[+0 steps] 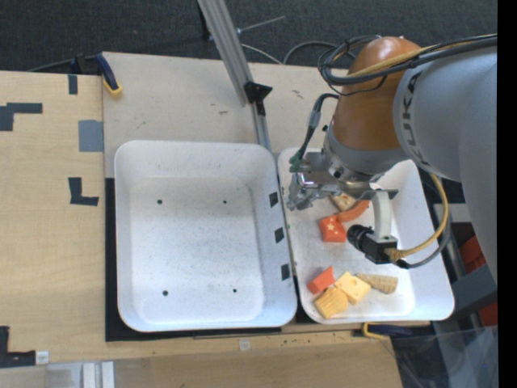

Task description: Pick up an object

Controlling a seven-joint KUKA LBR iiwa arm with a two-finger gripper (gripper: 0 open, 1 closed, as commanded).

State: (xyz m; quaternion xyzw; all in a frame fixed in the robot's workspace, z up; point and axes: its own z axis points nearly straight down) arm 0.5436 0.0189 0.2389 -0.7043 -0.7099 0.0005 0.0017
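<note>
Several small orange and yellow blocks [343, 285] lie in the right bin [428, 297]; finger state cannot be told.

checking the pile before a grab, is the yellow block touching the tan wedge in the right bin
Touching. The camera view shows the yellow block overlapping the tan wedge at its blunt end, with no white bin floor between them.

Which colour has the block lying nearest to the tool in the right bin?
Orange-red block, with small pale marks, seen in the camera view.
</note>
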